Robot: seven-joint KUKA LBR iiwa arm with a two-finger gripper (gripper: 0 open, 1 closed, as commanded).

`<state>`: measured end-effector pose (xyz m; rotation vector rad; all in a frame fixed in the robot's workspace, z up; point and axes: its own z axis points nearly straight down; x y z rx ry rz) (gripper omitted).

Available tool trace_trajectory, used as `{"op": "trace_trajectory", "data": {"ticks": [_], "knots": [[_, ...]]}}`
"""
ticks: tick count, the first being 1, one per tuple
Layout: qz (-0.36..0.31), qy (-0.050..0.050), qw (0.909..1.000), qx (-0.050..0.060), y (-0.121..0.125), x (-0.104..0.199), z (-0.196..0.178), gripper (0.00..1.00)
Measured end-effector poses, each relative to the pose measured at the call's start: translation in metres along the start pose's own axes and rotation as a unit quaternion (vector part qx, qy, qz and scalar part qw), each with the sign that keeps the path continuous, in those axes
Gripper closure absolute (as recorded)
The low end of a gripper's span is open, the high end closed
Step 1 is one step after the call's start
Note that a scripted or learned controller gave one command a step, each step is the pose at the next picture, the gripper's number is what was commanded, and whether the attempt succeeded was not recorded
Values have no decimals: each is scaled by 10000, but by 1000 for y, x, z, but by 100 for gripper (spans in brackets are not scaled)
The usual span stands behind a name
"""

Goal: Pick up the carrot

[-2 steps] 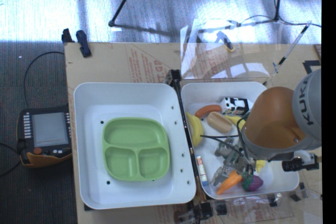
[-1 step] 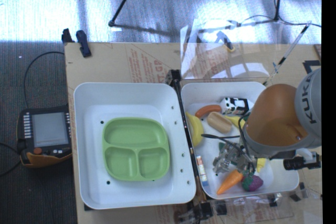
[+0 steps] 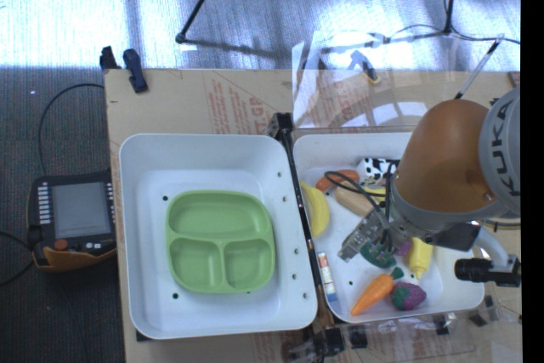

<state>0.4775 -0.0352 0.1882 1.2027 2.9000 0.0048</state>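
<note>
Two white bins on one bench; item sought: carrot (image 3: 375,292), orange with green top, lying aslant near the front edge of the right bin (image 3: 463,295), just beside a purple toy (image 3: 408,295). Gripper (image 3: 371,239) hangs over the bin's middle, just behind the carrot's green end; whether its claw is apart or together cannot be told. Left bin (image 3: 144,183) carries a green divided plate (image 3: 221,241). Handling advice: shift toward the front edge, align across the carrot's body, descend at its thick middle, keeping off the purple toy.
</note>
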Motion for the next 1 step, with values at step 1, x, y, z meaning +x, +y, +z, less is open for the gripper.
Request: {"op": "trace_trajectory", "data": {"ticks": [1], "knots": [[961,13,9954,11,79,64,-69,100]]}}
